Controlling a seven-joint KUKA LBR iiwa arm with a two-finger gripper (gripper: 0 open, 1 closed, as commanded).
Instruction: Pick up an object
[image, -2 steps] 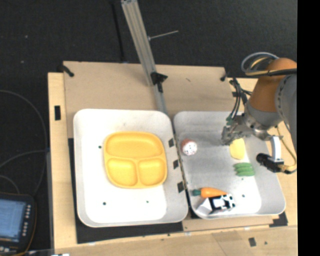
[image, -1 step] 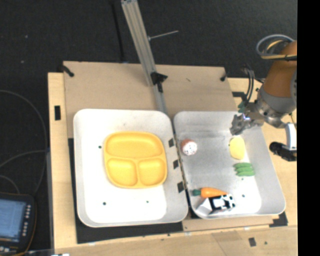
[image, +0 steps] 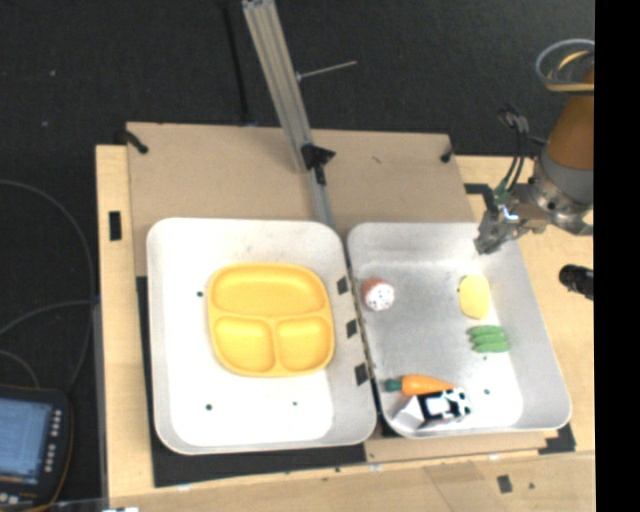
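Objects for picking all lie in the right bin (image: 530, 390). Logged from the bench side:

- Yellow lemon-shaped piece (image: 474, 296), upper right part of the bin floor.
- Green pod-like piece (image: 488, 339), just below the lemon shape, close but apart from it.
- Small pale ball with red specks (image: 378, 295), near the bin's left wall, well apart from the yellow and green pieces.
- Orange carrot (image: 424, 384) with a green end, lying roughly level along the lower part of the bin.
- Black-and-white item (image: 441, 406) just beneath the carrot, at the bin's lower edge; whether the two touch cannot be told at this resolution.

Left bin (image: 180, 400) holds a yellow three-compartment tray (image: 270, 319), sitting flat near the middle.

Arm (image: 573, 140) comes in from the right, orange band visible above the wrist. Gripper (image: 492, 236) sits over the upper right corner of the right bin, above the lemon shape and apart from it. Nothing is visible between the fingers. Finger spacing: cannot tell, the tips are too small and dark against the bin rim.

A grey metal post (image: 285, 90) rises at a slant behind the bins.
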